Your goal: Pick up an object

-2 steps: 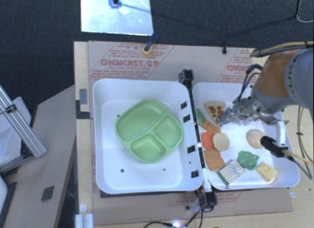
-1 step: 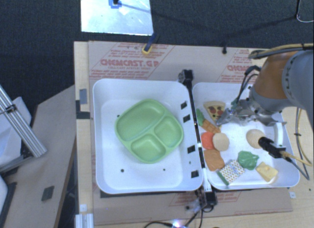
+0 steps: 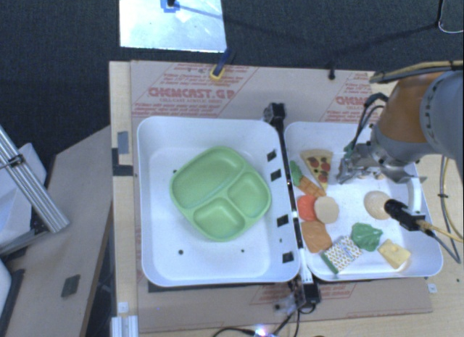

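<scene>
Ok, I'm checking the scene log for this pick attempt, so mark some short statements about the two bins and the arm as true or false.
1. The green divided plate lies in the left bin. True.
2. The pizza slice lies in the left bin. False: it is in the right bin, near its far left corner.
3. The gripper is over the right bin. True.
4. The yellow cheese wedge sits on the green plate. False: it lies in the right bin's near right corner.
5. The green leafy piece lies beside the cheese wedge. True.
</scene>
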Tool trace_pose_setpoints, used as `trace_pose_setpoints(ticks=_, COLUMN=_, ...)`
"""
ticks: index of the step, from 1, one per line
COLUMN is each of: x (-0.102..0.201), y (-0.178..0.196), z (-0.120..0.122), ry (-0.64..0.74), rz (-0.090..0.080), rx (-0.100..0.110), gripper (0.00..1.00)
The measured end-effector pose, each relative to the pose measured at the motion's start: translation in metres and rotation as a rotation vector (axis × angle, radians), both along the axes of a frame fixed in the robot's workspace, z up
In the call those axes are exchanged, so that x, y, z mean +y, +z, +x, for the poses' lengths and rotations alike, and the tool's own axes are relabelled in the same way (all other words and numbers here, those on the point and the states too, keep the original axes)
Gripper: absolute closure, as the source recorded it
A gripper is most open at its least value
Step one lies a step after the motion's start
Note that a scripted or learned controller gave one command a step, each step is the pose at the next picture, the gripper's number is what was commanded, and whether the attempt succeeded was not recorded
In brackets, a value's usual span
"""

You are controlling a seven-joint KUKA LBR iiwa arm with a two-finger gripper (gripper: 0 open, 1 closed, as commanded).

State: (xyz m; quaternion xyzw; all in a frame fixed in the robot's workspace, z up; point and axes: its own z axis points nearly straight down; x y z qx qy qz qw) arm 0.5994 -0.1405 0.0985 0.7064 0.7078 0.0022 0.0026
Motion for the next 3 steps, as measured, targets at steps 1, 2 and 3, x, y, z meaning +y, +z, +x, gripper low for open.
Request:
trace_pose_setpoints(ticks=1, x=0.000, y=0.059, z=0.012, ry=0.003, rz=-0.001, rx=-0.001, gripper=1.00)
trace_pose_setpoints(ticks=2, x=-0.006, y=0.106, z=0.018, ry=0.002, rz=-0.001, rx=0.000, gripper=1.00)
trace_pose_setpoints(ticks=3, x=-0.006, y=0.128, z=0.019, ry=0.003, rz=0.000, rx=0.002, gripper=1.00)
